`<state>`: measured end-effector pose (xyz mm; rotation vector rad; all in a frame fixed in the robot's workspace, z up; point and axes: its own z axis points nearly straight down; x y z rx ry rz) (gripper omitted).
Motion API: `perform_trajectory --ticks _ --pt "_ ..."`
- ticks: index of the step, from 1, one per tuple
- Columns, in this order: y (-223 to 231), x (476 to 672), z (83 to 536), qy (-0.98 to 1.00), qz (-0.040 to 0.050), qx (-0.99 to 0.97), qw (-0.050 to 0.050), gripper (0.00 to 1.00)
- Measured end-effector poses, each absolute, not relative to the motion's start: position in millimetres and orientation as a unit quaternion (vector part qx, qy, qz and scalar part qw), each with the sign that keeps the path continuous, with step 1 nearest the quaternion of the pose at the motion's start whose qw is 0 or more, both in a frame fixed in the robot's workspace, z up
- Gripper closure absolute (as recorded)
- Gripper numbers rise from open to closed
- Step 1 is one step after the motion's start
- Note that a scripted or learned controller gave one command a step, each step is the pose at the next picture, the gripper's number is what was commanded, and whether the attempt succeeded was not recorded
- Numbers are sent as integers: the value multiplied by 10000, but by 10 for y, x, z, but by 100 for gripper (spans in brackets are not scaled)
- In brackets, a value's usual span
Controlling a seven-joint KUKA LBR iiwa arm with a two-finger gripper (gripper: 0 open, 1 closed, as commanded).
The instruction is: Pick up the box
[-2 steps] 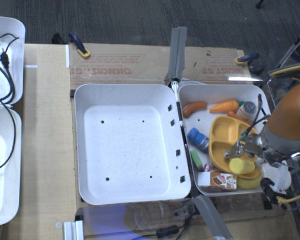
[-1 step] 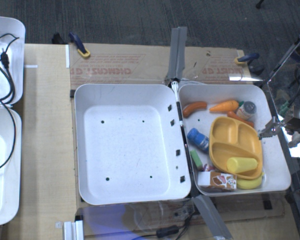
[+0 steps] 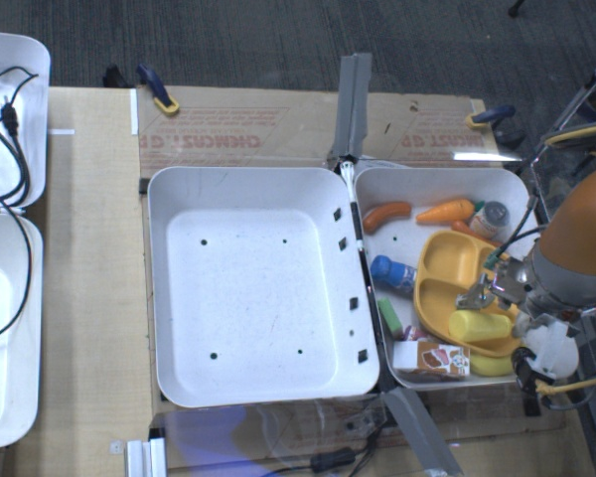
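The arm point(image 3: 576, 237) reached in from the bench's right edge, its gripper point(image 3: 489, 291) hanging over the yellow divided tray point(image 3: 455, 266) in the right bin point(image 3: 447, 179); whether it was open or closed I could not tell. The box point(image 3: 443, 359), small, brown and white, lay flat against that bin's near wall, just beside a yellow cup point(image 3: 480, 324) and a green marker point(image 3: 389, 318). The left bin point(image 3: 179, 266) offered wide open room.

Box point(image 3: 435, 358) in right bin point(image 3: 429, 179), front edge; divided tray point(image 3: 447, 264) behind.
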<state>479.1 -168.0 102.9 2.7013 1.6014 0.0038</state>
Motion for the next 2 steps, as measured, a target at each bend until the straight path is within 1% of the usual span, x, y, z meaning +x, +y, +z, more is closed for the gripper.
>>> perform_trajectory --ticks 1,2 --pt "-2079 4786 2030 5162 5 8565 20 0" --pt "-1625 4817 949 5603 14 8283 22 0"
